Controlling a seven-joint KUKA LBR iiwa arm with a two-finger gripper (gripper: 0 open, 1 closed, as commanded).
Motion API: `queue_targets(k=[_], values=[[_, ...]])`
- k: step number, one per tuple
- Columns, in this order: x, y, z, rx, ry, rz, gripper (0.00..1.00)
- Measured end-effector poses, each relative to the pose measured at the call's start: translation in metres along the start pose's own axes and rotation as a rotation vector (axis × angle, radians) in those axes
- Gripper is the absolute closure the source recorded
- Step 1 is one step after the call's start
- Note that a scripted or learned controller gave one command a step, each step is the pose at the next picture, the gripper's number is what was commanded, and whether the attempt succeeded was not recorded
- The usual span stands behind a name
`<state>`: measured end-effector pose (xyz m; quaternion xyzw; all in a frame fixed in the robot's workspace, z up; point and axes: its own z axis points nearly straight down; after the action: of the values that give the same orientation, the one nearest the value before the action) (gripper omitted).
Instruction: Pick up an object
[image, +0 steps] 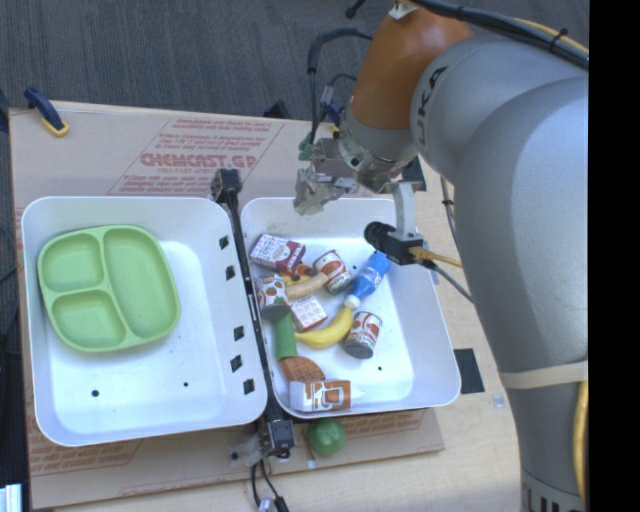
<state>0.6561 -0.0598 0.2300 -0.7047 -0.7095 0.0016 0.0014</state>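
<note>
Dark grey ribbed carpet (150, 45) fills the upper left of the frame; a pale wooden benchtop (480, 450) (lower right) lies under a brown cardboard sheet (130, 135) with red print.

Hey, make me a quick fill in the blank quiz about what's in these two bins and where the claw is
1. The green divided plate lies in the ____ bin as the camera sees it.
2. The plate has ____ compartments.
3. The yellow banana lies in the ____ bin, among cans and small cartons.
4. The claw is over that bin's ____ edge in the picture, away from the banana.

Missing words: left; three; right; top
</note>
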Motion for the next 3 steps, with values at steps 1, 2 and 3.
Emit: queue_targets(k=[1,2,3], values=[[0.048,0.000,0.003,0.001,0.000,0.000,1.00],[0.033,-0.082,0.039,0.001,-0.001,0.000,1.00],[0.000,-0.140,0.033,-0.001,-0.001,0.001,1.00]])
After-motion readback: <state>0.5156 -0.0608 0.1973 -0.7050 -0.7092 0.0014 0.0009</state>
